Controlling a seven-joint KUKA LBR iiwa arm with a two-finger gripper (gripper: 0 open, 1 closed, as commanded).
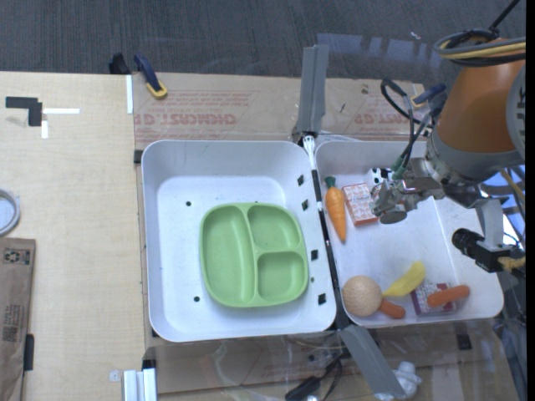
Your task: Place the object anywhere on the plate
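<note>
The green plate point(253, 255), with its three compartments, lies bare in the left bin point(159, 224), and nothing is on it yet. The likely things to carry all sit in the right bin point(468, 249): a carrot point(336, 211) lies along its left wall, a small pink-and-white packet point(359, 204) is just beside it, and along the near wall are a tan ball point(362, 295), a yellow banana point(404, 280), a short orange piece point(391, 310) and a red-and-white packet with a second carrot on it point(440, 296).

The hand point(390, 210) hangs low over the right bin, just right of the pink-and-white packet; I cannot tell how its grip is set, and nothing is seen held in it.

Judging from this, the pick is not yet made. The packet lies flat and close to the carrot, so a grip there may slide off its top or nudge the carrot instead. Anything lifted must then cross the two bin walls that meet in the middle point(318, 224); a low carry could knock it loose there, and a rounded item may roll off the shallow plate.

Out on the bench point(67, 190) are a roll of tape point(7, 213) and a brown bag point(17, 295), well apart from the work
</note>
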